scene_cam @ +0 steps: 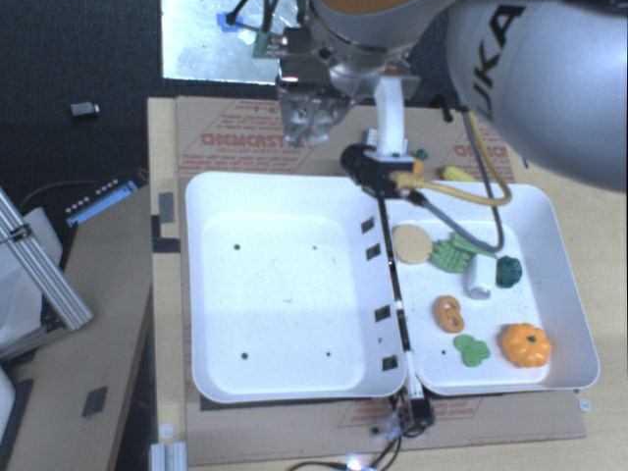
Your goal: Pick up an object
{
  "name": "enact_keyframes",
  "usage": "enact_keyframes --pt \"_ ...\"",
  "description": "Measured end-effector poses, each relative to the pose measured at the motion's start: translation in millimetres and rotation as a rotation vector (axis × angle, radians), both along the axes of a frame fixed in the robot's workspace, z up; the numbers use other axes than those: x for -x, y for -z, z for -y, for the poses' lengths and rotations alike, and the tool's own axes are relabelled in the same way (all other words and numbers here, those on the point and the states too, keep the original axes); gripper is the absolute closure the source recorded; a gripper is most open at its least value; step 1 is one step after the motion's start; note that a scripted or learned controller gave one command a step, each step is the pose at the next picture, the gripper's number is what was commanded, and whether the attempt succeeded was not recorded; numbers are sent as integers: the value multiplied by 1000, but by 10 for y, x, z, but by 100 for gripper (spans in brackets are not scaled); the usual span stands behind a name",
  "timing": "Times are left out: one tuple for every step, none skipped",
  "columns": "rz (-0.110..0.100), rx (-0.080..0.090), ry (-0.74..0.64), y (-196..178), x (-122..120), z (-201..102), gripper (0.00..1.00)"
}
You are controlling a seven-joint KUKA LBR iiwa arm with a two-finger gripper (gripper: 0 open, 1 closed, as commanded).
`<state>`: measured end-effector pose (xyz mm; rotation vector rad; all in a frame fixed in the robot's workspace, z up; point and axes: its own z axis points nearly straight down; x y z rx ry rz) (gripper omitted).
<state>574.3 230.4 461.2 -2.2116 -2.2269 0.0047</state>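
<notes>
My pincer (312,116) hangs above the tabletop (118,292) just beyond the far rim of the left bin (275,292); I cannot tell how it stands. The right bin (559,263) holds an orange pumpkin (525,345), a pretzel (449,314), a tan disc (412,244) and green pieces (452,254).
</notes>
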Motion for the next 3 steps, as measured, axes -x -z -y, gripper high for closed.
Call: enact_keyframes --pt "8 -4 -1 -352 623 -49 100" --pt "10 -4 5 -773 888 246 100" --pt "8 1 11 -734 155 756 100"
